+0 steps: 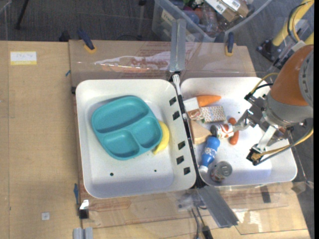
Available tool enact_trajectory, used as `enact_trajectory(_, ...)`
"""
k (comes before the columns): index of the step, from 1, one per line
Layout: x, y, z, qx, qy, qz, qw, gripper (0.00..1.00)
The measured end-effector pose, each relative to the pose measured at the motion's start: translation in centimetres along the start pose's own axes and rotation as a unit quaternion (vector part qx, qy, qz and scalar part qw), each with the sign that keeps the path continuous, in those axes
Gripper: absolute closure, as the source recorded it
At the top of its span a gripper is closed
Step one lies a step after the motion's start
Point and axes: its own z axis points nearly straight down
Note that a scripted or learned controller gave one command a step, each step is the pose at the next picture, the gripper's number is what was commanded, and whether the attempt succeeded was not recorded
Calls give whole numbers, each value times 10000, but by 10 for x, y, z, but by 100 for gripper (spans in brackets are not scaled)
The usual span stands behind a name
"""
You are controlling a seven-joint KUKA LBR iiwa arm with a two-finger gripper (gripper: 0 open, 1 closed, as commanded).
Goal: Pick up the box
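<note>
Looming closest to your camera, the arm [294, 83] hangs over the right bin [279, 169] with its gripper [247, 117] near the bin's middle, and you cannot tell whether it is spread or closed. Your risk, I judge, is crowding: the box [212, 114] sits toward the bin's ten o'clock corner, with the carrot [209, 99] just beside it at twelve and a small red-and-white piece [225, 130] at five, so a descent could catch a neighbour instead. From the gripper, the box lies near at nine o'clock, apart from it.
</note>
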Motion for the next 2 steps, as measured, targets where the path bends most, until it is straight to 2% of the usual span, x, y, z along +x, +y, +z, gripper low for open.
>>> enact_trajectory(1, -50, 15, 71, -44, 32, -107, 9999, 0)
enact_trajectory(2, -93, 20, 69, -6, 110, -317, 9994, 0)
